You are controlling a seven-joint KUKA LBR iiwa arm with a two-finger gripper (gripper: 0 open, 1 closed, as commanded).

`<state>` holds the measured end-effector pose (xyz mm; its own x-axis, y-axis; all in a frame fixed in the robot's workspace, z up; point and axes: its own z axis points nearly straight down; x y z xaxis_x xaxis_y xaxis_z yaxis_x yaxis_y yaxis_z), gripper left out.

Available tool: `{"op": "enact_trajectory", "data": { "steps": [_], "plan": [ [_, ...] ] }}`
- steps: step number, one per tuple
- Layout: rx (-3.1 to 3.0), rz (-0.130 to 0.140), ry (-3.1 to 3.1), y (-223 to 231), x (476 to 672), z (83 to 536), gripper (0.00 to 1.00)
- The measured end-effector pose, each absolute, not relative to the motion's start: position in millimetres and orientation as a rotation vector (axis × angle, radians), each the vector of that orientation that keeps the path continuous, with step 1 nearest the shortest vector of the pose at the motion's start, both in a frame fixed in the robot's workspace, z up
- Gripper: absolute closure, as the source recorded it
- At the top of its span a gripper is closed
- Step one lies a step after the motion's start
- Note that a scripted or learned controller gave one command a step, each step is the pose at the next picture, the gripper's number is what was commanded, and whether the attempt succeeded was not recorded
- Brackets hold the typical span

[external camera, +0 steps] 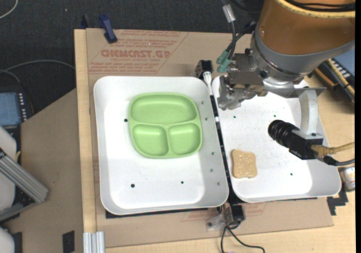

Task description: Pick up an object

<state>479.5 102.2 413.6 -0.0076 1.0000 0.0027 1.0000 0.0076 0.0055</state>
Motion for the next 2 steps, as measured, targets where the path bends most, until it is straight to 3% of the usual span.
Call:
{"op": "enact_trajectory", "data": {
  "steps": [1, 2],
  "plan": [
    [2.205, 0.009, 2.240, 233, 477.6, 431, 1.00],
    [2.227, 0.006, 2.211, 160, 480.0, 453, 1.00]
  ]
}}
